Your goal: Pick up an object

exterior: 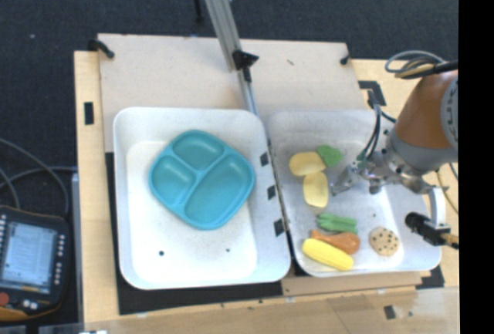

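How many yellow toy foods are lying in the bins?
3, all in the right bin: one yellow piece near its top left, a second just below it, and a corn-like one at the bottom edge. The arm could hide more.

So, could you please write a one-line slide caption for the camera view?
KUKA arm's gripper hovers over toy foods in the right bin; a blue divided plate lies in the left bin.

A single fixed camera looks down from above the tabletop (177,70) at a slant, far enough back to take in both white bins side by side: the left bin (135,247) and the right bin (309,128). Dark floor shows beyond the far edge, and the arm (424,120) enters from the right side.
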`<action>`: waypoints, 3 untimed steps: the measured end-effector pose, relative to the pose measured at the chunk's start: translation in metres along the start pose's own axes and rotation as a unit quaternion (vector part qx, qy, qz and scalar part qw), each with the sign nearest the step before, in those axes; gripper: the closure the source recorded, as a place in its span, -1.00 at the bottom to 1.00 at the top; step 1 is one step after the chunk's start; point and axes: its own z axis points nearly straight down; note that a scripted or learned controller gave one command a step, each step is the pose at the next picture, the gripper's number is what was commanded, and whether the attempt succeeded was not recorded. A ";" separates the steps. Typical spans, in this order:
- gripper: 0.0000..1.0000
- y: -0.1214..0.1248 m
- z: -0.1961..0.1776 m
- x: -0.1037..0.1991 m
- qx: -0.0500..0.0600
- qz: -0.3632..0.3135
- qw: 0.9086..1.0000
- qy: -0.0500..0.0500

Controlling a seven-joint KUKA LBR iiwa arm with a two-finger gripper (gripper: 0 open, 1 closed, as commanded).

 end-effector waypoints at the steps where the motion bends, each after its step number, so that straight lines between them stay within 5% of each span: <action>1: -1.00 0.000 0.019 -0.001 -0.002 0.001 1.000 -0.001; 2: 1.00 0.001 0.007 -0.002 -0.004 0.003 1.000 0.000; 3: 1.00 0.003 -0.058 -0.001 -0.006 -0.001 1.000 -0.001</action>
